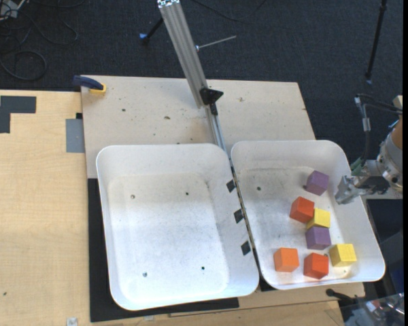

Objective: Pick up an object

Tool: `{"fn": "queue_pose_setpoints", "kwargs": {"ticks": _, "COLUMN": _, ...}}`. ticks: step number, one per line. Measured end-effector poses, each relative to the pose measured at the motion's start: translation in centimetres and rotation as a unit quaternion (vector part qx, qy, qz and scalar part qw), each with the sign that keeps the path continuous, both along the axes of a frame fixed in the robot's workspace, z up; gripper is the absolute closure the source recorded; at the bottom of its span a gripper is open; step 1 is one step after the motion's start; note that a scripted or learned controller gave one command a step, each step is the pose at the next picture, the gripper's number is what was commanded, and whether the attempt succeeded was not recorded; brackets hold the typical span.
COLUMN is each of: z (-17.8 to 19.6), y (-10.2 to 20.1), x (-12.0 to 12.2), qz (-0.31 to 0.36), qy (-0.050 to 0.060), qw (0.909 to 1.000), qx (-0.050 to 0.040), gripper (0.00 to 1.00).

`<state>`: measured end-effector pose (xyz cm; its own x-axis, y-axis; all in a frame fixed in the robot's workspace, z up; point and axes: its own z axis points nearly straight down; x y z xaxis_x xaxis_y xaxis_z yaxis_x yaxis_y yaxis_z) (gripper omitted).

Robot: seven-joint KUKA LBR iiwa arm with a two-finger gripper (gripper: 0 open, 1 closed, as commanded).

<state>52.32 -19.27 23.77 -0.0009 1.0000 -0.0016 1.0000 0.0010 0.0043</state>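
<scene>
The blocks sit clustered in the lower right of the frame, inside the right bin (285,156): a purple cube (317,181) uppermost, a red cube (302,209) touching a yellow cube (321,218) below it, then more purple, orange, red and yellow ones toward the bin's lower edge. My gripper (347,190) hangs at the bin's right rim, just beside the purple cube and apart from it; whether it is spread or closed I cannot tell. The left bin (122,161) lies alongside. My worry: the cubes crowd together, so descending could pinch two or nudge one aside, or clip the rim.
</scene>
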Motion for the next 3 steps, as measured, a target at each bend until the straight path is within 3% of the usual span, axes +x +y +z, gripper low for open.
{"fn": "queue_pose_setpoints", "kwargs": {"ticks": 1, "z": 0.3, "y": 0.0, "x": 0.0, "qz": 0.002, "qy": 0.003, "qw": 1.0, "qx": 0.0009, "gripper": 1.0}}
{"fn": "queue_pose_setpoints", "kwargs": {"ticks": 3, "z": 0.1, "y": 10.9, "x": -0.2, "qz": 0.002, "qy": 0.003, "qw": 1.0, "qx": 0.0026, "gripper": 1.0}}
